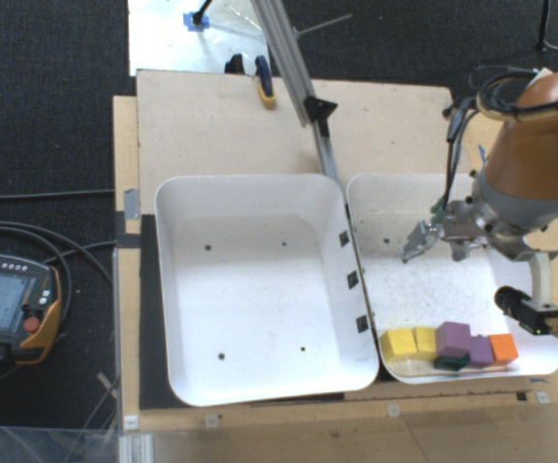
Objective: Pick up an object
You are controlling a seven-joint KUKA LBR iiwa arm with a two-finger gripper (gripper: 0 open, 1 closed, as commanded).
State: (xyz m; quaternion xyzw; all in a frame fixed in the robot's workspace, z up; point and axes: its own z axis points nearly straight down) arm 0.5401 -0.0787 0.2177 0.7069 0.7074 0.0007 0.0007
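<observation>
desk [211, 123]: one, carrying two shallow white bins side by side.
left bin [177, 287]: one, lying tilted, its right rim touching the right bin's left rim.
right bin [394, 201]: one, holding every block along its near edge; its far and middle floor is lying bare, giving open room there.
arm [534, 152]: one, reaching in from the right and hanging over the right bin's far right part.
tool [415, 244]: one, pointing left over the bare floor, well apart from the blocks; it is carrying nothing, and i cannot tell how far it is opened.
yellow blocks [409, 342]: two, sitting side by side at the row's left end.
purple blocks [455, 337]: two, touching each other.
orange block [503, 348]: one, sitting at the row's right end, near the rim.
dark green block [450, 362]: one, lying against the near rim below the purple ones.
</observation>
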